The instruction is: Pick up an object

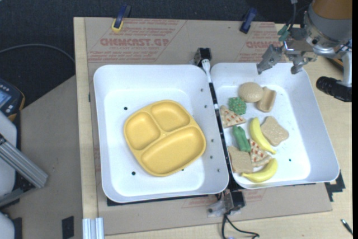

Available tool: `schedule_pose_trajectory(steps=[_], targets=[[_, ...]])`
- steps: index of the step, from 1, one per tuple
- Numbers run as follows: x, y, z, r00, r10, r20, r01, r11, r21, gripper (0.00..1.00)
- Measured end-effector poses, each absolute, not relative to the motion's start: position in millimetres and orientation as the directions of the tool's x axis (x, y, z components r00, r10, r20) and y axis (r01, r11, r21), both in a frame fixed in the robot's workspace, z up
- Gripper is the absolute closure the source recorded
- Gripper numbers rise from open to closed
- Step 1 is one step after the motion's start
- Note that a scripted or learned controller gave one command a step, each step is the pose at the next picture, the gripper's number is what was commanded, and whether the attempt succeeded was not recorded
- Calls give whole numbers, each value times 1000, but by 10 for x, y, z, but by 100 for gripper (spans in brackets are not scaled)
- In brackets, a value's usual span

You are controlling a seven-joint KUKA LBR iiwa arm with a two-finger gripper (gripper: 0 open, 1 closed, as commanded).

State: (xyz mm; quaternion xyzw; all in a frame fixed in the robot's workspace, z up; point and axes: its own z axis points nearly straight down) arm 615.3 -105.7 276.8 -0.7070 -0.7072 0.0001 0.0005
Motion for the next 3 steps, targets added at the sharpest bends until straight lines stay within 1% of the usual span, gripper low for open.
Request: schedule_pose_trajectory(steps=[1,2,3], targets=[[5623,-546,1859,-4,1000,4,1000,4,-14,0],[4773,-184,1836,-2,1000,3,1000,2,-9,0],[4810,-203,1949,2,1000,0,1000,-2,2,100]])
